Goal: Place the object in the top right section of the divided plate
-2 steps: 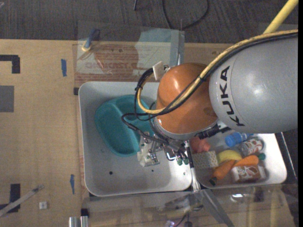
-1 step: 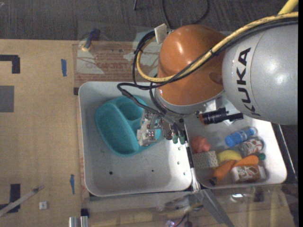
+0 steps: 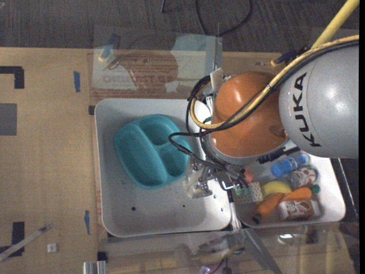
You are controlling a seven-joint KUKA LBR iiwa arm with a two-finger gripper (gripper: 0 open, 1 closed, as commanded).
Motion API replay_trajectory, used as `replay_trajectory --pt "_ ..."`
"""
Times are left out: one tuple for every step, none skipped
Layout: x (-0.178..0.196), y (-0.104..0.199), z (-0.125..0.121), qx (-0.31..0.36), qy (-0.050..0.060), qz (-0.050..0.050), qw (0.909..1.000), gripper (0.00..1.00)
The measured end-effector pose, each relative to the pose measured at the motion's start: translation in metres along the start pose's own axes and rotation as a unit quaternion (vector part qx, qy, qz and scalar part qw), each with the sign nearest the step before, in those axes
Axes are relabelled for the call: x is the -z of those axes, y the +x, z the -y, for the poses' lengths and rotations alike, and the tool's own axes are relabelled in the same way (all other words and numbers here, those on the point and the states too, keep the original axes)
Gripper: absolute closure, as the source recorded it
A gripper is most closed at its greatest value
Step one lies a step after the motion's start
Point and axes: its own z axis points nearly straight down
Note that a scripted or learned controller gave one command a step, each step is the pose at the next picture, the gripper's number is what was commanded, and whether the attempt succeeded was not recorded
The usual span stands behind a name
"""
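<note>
1. A teal divided plate (image 3: pixel 151 150) lies in the left bin (image 3: pixel 108 210).
2. The gripper (image 3: pixel 201 182) hangs just beside the plate's lower right edge; grip state unclear.
3. Candidate objects (image 3: pixel 282 196) lie right of the plate, in the other bin, beyond the gripper.

The grey arm (image 3: pixel 322 104) bears the black brand lettering "KUKA"; no other text is legible.
</note>
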Motion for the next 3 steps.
replay_trajectory --pt "-0.105 -0.011 0.006 0.128 0.000 0.002 0.9917 1.00" --pt "-0.002 -0.057 -0.104 0.152 -0.001 0.002 0.9884 1.00" --pt "0.017 -0.093 -0.062 0.216 -0.001 0.003 0.9765 1.00"
